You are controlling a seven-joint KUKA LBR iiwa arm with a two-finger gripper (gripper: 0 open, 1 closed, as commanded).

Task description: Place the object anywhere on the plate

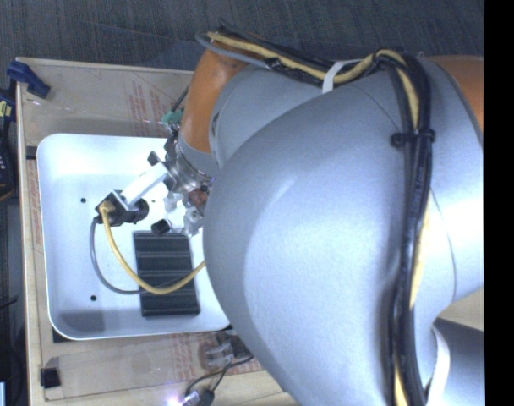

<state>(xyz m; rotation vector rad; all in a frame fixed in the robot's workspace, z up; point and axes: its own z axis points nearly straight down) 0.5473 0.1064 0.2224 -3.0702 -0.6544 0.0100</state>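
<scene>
**Colours seen from my station**

I log the arm (341, 227) as pale grey with an orange band (208, 100). White bin (62, 218). Dark ribbed block (166, 273), charcoal black. Yellow and grey cables (113, 252) loop across it. Tabletop (96, 87) tan with faint red print.

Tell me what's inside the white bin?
In the white bin lies a black ribbed block, with grey and yellow cables looping beside it. The big grey arm covers the bin's right part.

Dark grey carpet floor (113, 15), pale wooden bench (105, 91)
</scene>
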